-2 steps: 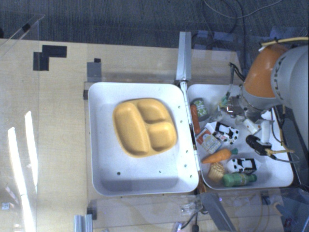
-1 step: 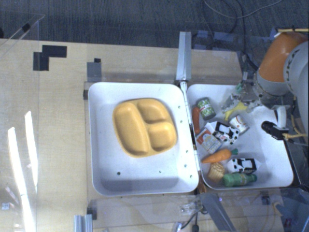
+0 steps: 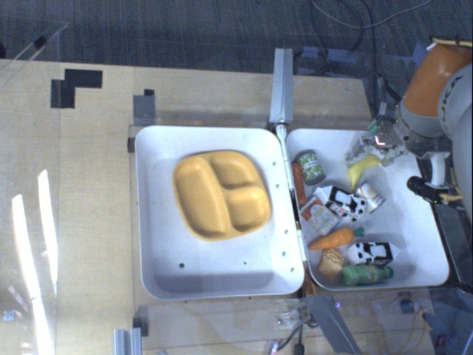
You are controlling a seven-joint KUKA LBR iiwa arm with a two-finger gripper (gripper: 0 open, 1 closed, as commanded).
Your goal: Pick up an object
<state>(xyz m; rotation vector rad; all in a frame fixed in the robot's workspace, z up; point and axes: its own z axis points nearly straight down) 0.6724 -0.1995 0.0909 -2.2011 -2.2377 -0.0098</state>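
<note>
Two white bins sit side by side on the bench. The left bin (image 3: 155, 220) carries a yellow divided tray (image 3: 220, 193), tilted a bit, with three compartments. The right bin (image 3: 421, 250) holds the clutter: a green can (image 3: 310, 166) near the divider, a red stick-like item (image 3: 298, 183) along the left wall, a yellow banana-shaped piece (image 3: 362, 170) toward the top, a black-and-white cow-print carton (image 3: 346, 200), a small silver can (image 3: 372, 195) just beside it, a red-and-white packet (image 3: 319, 217), a carrot (image 3: 332, 238), a second cow-print item (image 3: 372, 252), a green bottle (image 3: 363, 274) lying flat at the bottom edge, and a tan piece (image 3: 332, 260) beside it. The arm (image 3: 436, 95) comes in from the right; its gripper (image 3: 377, 143) hangs over the top of the right bin, just above the banana piece. Finger spacing cannot be told, and no object is visibly held.
</note>
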